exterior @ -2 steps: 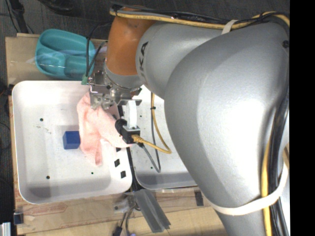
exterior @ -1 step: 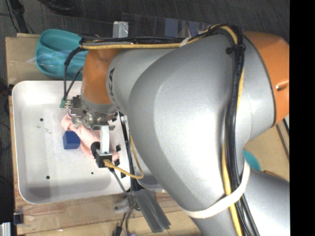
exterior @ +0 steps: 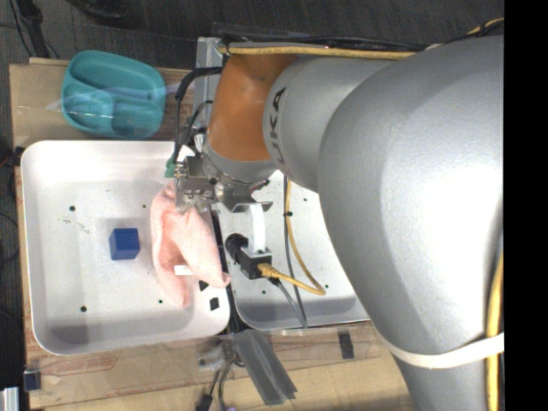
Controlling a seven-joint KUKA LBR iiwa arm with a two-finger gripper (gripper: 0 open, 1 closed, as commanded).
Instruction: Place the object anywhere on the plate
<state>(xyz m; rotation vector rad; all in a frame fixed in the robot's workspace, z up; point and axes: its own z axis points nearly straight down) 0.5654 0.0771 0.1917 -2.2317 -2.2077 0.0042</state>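
Tool and wrist sit low over the right side of the left bin, just at the upper end of a pink thing that lies along that bin's right wall. Whether the tool is apart or together I cannot tell, since the wrist body and its cabling cover it from above. Nothing can be seen gripped in it.

The blue cube, which I take to be the object, rests on the bin floor to the left of the pink thing, near it but not touching, and apart from the tool. The pink thing is soft in outline and blurred. It may be the plate, though it could as well be a cloth, and its right edge seems to ride up against the bin wall.

Judging by this, the pick is not yet made: the cube lies free and the tool stands beside it rather than over it.

Open floor lies left of and below the cube, so an approach from above has room. The tight side is the right, where the pink thing, the wall between the bins and the right bin crowd together under the bulky arm. A teal container sits on the desk beyond the bin's far edge, well out of the way.
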